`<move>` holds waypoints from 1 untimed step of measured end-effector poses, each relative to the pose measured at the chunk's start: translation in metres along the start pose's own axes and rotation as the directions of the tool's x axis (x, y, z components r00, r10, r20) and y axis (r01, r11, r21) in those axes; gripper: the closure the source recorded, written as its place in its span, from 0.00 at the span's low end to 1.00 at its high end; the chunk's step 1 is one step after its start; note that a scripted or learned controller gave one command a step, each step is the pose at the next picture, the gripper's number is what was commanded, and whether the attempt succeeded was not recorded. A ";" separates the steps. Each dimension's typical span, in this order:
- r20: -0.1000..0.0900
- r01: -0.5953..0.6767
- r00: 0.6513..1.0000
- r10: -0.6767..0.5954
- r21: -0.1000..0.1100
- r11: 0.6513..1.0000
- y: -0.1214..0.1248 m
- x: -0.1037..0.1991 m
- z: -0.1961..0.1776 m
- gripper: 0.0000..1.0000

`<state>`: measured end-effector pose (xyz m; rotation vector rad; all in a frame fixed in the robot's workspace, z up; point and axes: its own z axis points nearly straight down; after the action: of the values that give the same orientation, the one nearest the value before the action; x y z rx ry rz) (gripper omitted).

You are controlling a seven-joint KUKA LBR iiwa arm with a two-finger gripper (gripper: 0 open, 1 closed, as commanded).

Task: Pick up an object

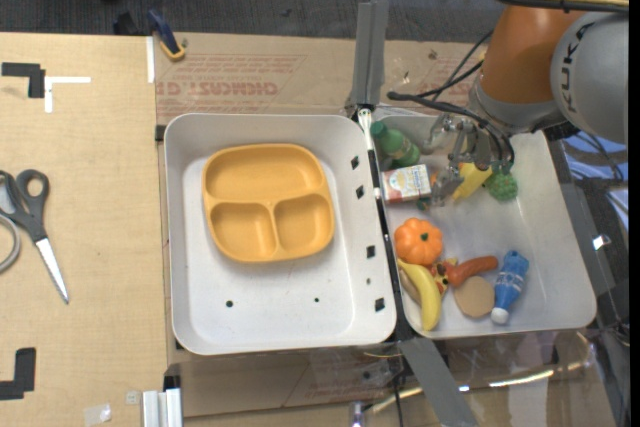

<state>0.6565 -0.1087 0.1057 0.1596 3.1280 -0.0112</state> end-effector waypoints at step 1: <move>-0.003 -0.020 1.000 0.020 -0.005 1.000 -0.016 0.001 0.011 0.00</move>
<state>0.6543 -0.1246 0.0951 0.1908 3.1287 -0.0031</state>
